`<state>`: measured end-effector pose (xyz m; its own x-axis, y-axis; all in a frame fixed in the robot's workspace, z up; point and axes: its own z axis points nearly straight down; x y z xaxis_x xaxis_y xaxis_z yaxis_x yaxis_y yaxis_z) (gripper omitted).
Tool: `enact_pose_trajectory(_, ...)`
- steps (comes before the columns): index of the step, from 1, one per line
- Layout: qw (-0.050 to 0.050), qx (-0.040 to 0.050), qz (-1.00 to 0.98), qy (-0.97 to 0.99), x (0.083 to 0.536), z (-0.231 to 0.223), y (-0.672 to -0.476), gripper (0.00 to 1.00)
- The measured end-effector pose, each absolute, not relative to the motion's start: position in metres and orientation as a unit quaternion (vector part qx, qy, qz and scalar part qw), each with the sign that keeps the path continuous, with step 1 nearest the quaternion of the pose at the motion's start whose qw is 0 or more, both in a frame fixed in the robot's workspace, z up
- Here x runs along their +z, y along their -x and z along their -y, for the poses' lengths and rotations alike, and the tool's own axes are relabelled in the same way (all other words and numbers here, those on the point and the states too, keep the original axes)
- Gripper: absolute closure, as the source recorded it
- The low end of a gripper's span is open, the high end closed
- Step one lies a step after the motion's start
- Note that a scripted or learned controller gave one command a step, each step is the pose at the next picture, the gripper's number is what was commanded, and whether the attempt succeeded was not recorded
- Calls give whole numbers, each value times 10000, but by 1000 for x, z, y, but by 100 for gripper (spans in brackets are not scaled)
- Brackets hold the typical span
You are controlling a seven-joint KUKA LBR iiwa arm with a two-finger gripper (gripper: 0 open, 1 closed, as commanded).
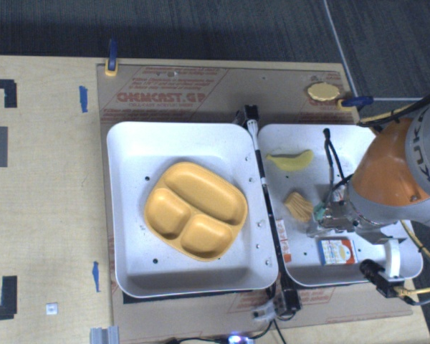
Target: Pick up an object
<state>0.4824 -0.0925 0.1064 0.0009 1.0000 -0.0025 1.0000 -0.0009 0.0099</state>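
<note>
Two shallow white bins are seen side by side on a cardboard sheet [165, 92]. The left bin [129, 149] is taken up by one yellow plastic tray [194, 210] with three rounded compartments. One arm [394, 174], grey with an orange band, is reached over the right bin [408, 264]. Three small things are counted in the right bin: a yellow banana-shaped piece [291, 161] at the far side, a tan ridged block [298, 206] left of the gripper [328, 216], and a flat printed box [336, 251] just near of the gripper. Whether the claw is spread or pressed together cannot be told.
</note>
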Motion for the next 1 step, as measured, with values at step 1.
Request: enact_pose_trajectory(1, 43, 25, -7068, -7074, 106, 93, -482, 0)
